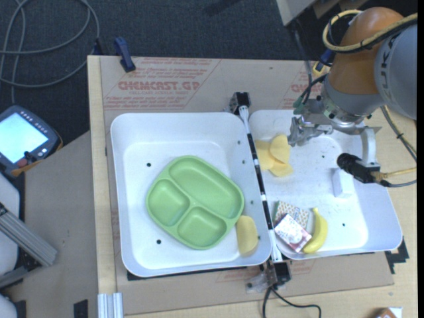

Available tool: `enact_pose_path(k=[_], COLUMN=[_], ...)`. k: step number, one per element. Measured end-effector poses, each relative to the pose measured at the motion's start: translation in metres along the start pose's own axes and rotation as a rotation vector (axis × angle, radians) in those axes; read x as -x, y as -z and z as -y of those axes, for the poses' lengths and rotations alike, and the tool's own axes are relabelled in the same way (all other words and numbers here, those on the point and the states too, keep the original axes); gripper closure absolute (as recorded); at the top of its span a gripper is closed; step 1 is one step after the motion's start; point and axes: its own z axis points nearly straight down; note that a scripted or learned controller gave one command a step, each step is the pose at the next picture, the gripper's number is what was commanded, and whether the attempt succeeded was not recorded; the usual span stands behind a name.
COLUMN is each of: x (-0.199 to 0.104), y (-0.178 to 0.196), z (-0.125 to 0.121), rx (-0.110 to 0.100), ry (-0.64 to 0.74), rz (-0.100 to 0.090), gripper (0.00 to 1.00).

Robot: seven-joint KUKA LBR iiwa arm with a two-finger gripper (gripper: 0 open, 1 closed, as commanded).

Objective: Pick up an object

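The surface (165, 85) carries two white bins side by side. The left bin (132, 144) holds a green divided plate (193, 201) in its middle, and a pale yellow potato-shaped piece (246, 234) lies at its near right corner, just beside the plate. The right bin (371, 224) has the arm (361, 65) over its far edge, grey with an orange band, reaching in from the right.

Under the arm the claw (303, 132) hangs low at the far left part of the right bin, just beside a heap of pale yellow wedges (278, 156) against the bin's left wall. Whether the claw is parted or clenched I cannot tell from here (the wrist hides the tips), and nothing is visibly caught in it.

At the near left corner of that bin lie a banana (318, 232), touching a red-and-white packet (291, 232), with a checkered packet (289, 211) beside them.

To my eye this is the approach step: the wedges look the likeliest pick. The next move calls for settling squarely over one wedge and closing without jamming against the bin wall.
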Motion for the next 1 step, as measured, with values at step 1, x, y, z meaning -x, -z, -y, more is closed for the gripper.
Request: enact_pose_path(k=[1], x=[0.0005], y=[-0.0001], z=[0.0001], rx=[0.0], ry=[-0.001], rz=[0.0], gripper=[0.0])
